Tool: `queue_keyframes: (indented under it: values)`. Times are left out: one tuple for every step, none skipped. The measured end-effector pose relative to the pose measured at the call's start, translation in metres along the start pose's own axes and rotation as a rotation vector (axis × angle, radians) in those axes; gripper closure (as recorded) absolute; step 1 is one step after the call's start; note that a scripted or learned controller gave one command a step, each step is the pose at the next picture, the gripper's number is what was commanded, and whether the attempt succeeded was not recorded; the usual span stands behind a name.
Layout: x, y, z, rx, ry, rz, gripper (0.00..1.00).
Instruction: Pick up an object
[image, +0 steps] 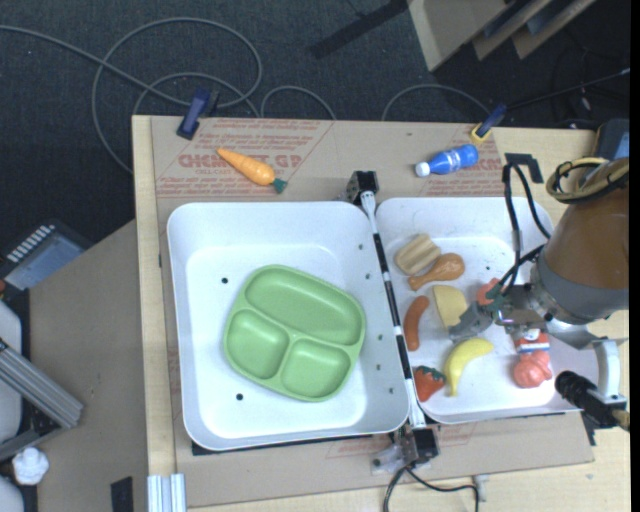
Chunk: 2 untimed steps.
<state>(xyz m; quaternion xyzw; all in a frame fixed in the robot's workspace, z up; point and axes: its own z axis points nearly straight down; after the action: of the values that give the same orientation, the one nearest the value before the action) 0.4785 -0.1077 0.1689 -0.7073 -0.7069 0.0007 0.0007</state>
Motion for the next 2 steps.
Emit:
queue_keyframes:
  values:
    - [0.0119,0.0006,0.0845,-0.002,0.000,0.000,0.00]
    - [0.0120,0.0004,0.0750,-0.002,-0.001,0.001,1.00]
